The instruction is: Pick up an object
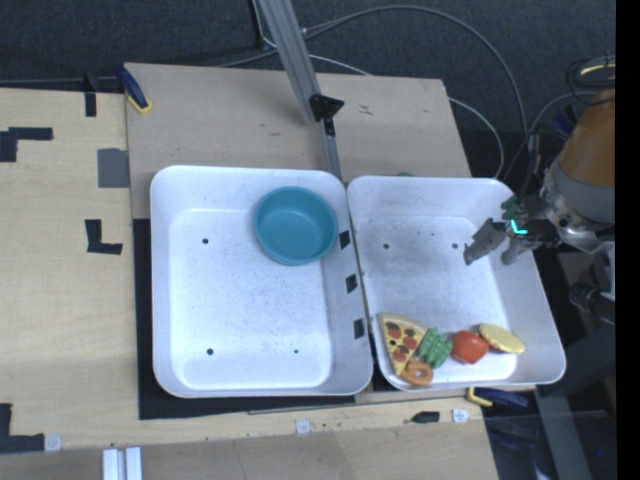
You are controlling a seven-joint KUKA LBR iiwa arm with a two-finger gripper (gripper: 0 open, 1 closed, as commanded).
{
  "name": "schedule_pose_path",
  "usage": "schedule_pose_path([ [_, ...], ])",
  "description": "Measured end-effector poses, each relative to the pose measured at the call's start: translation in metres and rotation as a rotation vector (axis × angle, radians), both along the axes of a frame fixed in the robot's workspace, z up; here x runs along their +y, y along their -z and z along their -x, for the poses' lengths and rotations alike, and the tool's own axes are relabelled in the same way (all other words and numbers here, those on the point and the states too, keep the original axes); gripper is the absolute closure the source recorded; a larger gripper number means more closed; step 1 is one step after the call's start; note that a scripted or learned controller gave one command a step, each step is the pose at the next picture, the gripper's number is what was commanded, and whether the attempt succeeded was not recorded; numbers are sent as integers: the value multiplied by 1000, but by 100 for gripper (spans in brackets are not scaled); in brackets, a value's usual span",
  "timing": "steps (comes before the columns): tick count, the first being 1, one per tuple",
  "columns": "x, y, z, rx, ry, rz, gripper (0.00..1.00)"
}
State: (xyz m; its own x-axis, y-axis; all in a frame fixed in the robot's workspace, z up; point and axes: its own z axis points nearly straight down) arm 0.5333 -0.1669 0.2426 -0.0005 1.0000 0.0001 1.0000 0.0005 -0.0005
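My end effector (497,243) sits over the right bin (440,230), near its right wall, abt mid-height in the view. Fingers are spread apart, nothing between them. Small teal light glows on the body just behind the fingers. Arm comes in from the right; orange band visible above the wrist.

Objs in the right bin, all bunched along the near edge:
- pizza slice toy (399,340), leftmost, at the near-left corner
- green piece (434,346), touching the pizza's right side
- small orange ring-shaped bit (418,373), just below pizza/green piece
- red tomato-like obj (468,346), just right of the green piece
- yellow piece (501,339), rightmost, touching or nearly touching the red one; can't tell which

End effector is well apart from that cluster; cluster is nearer the camera, along the bin's front edge.

Left bin (200,298) holds a blue bowl (295,225), upright, in the far-right corner, close to the divider btwn bins.

Both bins sit side by side on the counter (60,268). Grey pole (290,38) slants down from the top to the bins' shared edge. Cables (440,28) loop across the dark floor behind.
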Motion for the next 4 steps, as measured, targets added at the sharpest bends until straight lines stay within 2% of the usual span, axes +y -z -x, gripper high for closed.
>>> schedule_pose_path([
  [1, 0, 0, 0, 0, 0, 0, 0],
  [2, 5, 62, 3, 5, 0, -1, 0],
  [4, 15, 153, 4, -1, 0, 0, 0],
])
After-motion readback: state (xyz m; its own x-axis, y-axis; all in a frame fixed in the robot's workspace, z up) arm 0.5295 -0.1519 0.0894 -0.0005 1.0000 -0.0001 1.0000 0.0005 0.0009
